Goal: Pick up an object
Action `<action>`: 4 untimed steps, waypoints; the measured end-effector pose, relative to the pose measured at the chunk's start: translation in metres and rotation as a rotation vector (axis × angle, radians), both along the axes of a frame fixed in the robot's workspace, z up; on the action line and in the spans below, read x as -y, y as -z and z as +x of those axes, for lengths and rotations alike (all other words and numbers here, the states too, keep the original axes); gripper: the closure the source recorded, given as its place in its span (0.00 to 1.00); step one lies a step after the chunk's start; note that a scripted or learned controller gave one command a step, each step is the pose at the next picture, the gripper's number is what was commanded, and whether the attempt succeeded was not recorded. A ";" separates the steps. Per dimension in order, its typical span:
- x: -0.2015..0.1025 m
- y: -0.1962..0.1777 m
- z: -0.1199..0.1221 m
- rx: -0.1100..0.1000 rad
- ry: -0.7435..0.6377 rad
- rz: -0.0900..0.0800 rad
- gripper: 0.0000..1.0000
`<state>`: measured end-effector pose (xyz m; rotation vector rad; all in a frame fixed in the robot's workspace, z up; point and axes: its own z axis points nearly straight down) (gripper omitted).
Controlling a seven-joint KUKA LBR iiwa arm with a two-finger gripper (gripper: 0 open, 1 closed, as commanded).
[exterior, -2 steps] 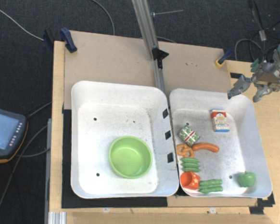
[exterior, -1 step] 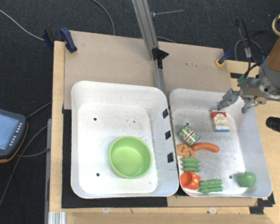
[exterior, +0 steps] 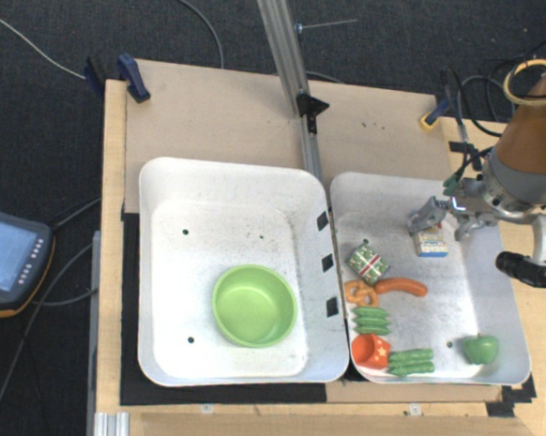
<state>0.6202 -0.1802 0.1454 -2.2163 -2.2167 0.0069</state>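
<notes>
End effector [exterior: 445,219] spread open, seemingly just above small box [exterior: 431,245], near right bin's far rim [exterior: 389,180]

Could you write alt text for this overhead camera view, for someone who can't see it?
A grey and orange robot arm reaches in from the right, its gripper just above a small blue and white box in the right bin. That bin also holds toy vegetables; the left bin holds a green bowl.
</notes>
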 end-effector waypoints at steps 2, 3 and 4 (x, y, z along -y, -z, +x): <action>0.002 0.038 0.002 0.012 0.000 -0.005 1.00; 0.005 -0.022 0.004 0.009 0.000 -0.002 1.00; 0.006 -0.063 0.001 0.009 0.000 -0.002 1.00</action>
